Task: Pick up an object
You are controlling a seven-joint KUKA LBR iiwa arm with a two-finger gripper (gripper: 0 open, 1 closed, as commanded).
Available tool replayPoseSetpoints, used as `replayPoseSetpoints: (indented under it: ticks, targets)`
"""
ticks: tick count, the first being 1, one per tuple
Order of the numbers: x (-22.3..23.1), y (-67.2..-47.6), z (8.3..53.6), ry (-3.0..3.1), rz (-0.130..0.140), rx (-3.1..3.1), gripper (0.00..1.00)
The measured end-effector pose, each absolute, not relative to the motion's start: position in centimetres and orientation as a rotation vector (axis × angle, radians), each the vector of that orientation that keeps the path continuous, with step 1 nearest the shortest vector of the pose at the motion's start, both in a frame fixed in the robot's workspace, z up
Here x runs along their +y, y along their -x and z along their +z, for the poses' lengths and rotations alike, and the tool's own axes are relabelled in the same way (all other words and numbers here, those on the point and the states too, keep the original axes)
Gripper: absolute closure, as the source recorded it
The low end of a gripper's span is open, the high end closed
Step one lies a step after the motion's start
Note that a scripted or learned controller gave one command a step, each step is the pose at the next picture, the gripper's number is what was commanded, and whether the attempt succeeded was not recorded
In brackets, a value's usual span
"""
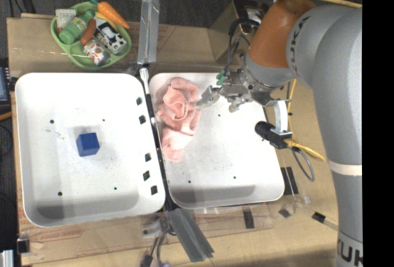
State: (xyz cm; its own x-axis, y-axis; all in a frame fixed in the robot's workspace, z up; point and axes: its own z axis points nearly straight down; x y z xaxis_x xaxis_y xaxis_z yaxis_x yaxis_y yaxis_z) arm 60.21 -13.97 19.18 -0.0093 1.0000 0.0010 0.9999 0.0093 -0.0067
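Note:
A crumpled pink cloth lies along the left side of the right bin. A blue cube rests in the left bin, left of its centre. My gripper hangs over the upper part of the right bin, just right of the cloth's top edge. Its fingers are spread apart, one finger close to the cloth, and nothing sits between them.
A green bowl with toy food, including a carrot, stands beyond the left bin at the back left. A metal divider bar runs between the bins. Cables trail off the right bin's right side, under the arm.

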Motion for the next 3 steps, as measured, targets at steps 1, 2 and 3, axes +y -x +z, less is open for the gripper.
replayPoseSetpoints:
  ticks: [1, 2, 3]
  targets:
    - [-11.3, -61.4, 9.3, 2.062, 0.0, -2.369, 0.0]
    - [-11.2, -61.4, 10.3, 2.054, 0.002, -2.373, 1.0]
    - [-4.8, -65.7, 19.3, 1.981, 0.001, -2.436, 1.0]
